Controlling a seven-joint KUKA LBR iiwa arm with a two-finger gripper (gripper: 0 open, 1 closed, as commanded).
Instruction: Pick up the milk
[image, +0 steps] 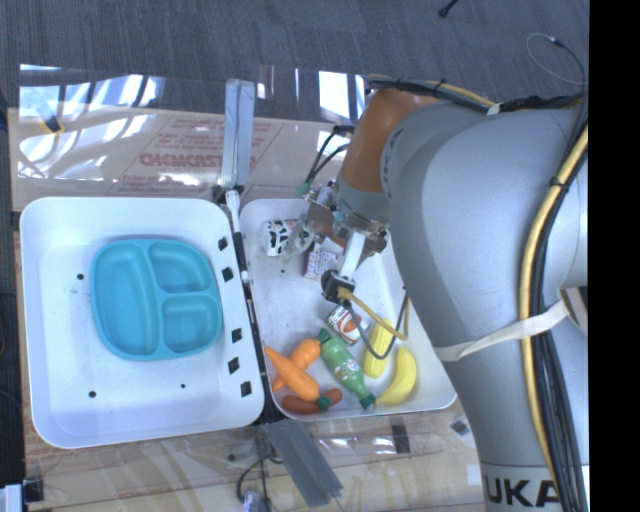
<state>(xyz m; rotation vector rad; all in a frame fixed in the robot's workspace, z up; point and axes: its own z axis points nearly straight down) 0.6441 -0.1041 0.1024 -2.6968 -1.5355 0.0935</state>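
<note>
The milk (277, 237) is a small white carton with black cow patches. It lies in the far left corner of the right bin (262, 300), close to the divider. My gripper (316, 228) hangs low over the far end of that bin, just to the right of the milk. The milk lies apart from it and nothing shows in its grasp. The grey arm with its orange band covers the bin's right side.
A small patterned box (320, 262) lies just below the gripper. Near the front lie a can (343, 323), a green bottle (347, 368), carrots (293, 368), a banana (400, 378) and a red sausage (300, 404). The left bin (50, 330) holds a blue divided plate (157, 298).
</note>
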